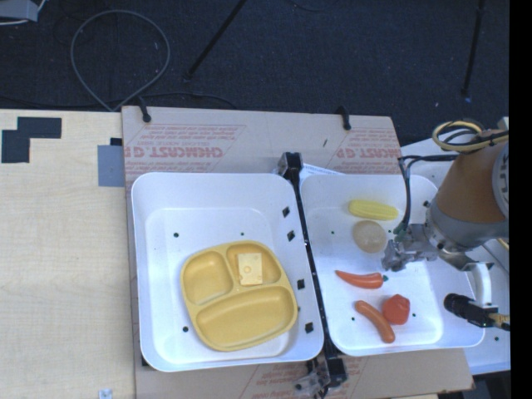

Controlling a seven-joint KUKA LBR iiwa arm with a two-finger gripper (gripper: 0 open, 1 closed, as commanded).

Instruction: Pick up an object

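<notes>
The grey two-finger gripper (397, 254) hovers low in the right white bin (426, 332), beside the beige round ball (369, 237); whether its jaws are released or clenched, I cannot tell.

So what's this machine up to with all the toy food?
A robot arm reaches in from the right over the right bin, its gripper low among toy food: a yellow corn, a beige round piece, a red-orange chili, a sausage and a red piece. It sits beside the round piece and the chili, and nothing looks lifted yet. The left bin holds a yellow tray with a small yellow block in one compartment.
</notes>
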